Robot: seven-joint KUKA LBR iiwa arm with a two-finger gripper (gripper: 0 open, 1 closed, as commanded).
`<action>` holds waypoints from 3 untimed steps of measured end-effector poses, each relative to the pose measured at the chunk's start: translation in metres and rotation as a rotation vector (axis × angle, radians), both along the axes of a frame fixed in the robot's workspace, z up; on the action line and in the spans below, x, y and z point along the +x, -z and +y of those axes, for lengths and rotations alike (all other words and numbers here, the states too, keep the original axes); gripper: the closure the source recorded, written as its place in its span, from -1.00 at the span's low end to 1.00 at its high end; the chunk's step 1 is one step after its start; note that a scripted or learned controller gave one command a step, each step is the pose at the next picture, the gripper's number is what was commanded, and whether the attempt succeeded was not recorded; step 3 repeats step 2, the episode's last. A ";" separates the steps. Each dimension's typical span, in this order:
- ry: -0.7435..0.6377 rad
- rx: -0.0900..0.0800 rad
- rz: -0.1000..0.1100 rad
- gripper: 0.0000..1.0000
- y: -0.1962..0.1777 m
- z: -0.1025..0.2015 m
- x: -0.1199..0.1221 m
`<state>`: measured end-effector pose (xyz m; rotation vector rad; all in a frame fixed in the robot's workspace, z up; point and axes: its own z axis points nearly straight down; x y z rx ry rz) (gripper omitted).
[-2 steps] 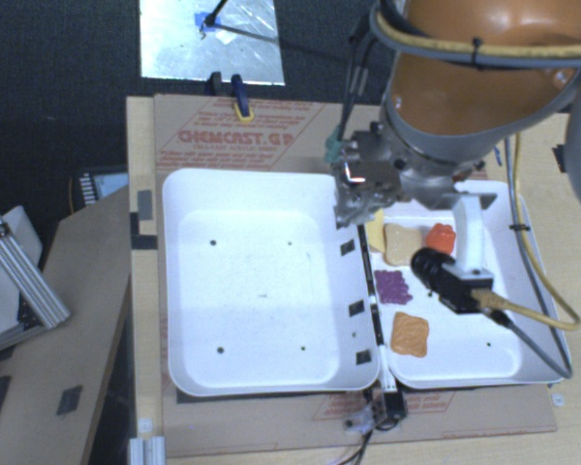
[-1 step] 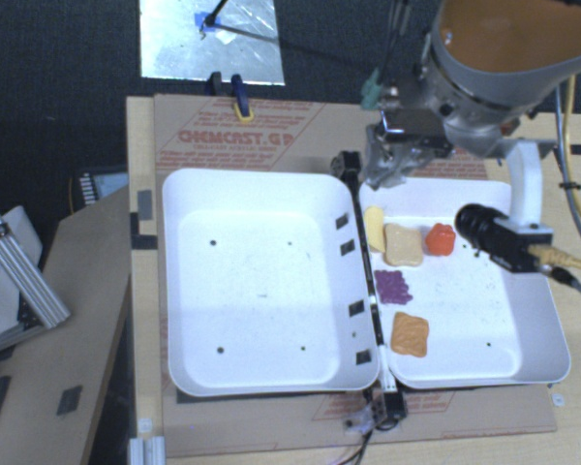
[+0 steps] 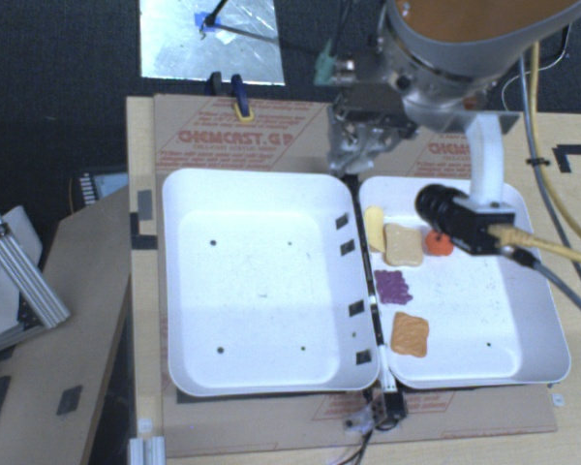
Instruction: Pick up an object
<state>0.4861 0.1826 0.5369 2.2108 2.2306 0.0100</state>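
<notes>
The gripper (image 3: 353, 155) hung over the bins' far rim, jaw state can't be told, w/ toy foods incl. a bread slice (image 3: 403, 244) and purple grapes (image 3: 392, 286) crowding the right bin (image 3: 523, 337) near its divider wall—risking a clipped, missed grab.
</notes>
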 end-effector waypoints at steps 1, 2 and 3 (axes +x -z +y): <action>0.015 -0.005 0.003 1.00 0.002 -0.073 0.001; 0.004 -0.006 0.015 1.00 0.127 -0.044 0.014; 0.004 -0.006 0.015 1.00 0.127 -0.044 0.014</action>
